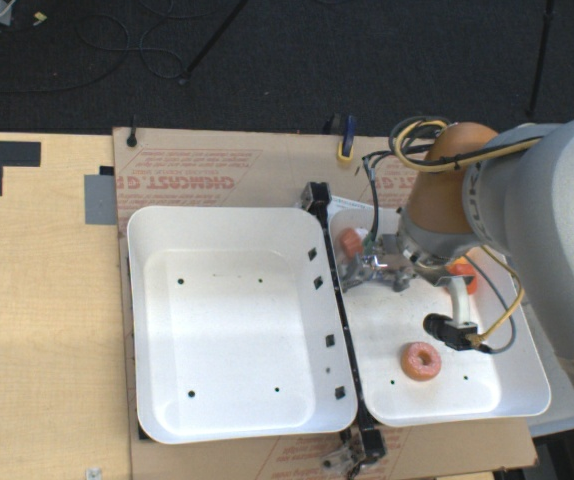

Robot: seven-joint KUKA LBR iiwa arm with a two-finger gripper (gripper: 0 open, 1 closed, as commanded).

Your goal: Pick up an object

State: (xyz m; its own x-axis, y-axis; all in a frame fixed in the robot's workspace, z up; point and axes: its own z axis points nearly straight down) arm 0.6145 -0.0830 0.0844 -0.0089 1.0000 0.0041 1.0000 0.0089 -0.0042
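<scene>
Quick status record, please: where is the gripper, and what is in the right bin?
gripper: over right bin, far side, near the wall shared with the left bin
ring: pink, lying flat in right bin, near side, apart from gripper
red piece: right bin, far left corner, close beside gripper
orange piece: right bin, partly hidden by arm

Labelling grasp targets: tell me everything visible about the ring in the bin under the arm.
The ring is small, pinkish-orange, doughnut-shaped with an open hole, matte, maybe foam. It lies flat and whole on the floor of the bin near the front wall, apart from the gripper, touching only the floor.
</scene>
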